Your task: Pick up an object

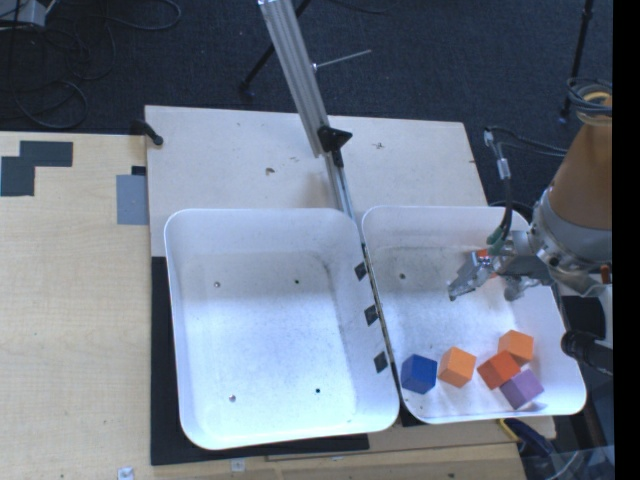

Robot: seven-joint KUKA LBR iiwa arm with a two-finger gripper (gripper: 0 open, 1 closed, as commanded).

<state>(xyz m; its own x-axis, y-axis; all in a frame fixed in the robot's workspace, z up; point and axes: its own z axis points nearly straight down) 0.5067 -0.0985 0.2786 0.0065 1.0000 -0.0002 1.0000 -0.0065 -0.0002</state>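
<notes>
1. Five cubes lie in the right bin (400,230), clustered toward the lower right of the frame: blue cube (418,373), light orange cube (458,366), a second orange cube (516,345), red-orange cube (497,370), purple cube (521,388).
2. Red-orange and purple cubes touch; the second orange cube sits just above them. The blue and light orange cubes sit side by side, just apart.
3. Hand (468,280) is over the right bin's middle, above the cubes in the frame and apart from all of them. Fingers appear spread a little; nothing shows between them.
4. Arm enters from the right edge, orange band (585,173) above the wrist.
5. Left bin (190,230) adjoins the right bin along a shared divider with black clips.
6. Both bins rest on the table (230,153); a slanted metal rail (298,73) rises at upper centre.
</notes>
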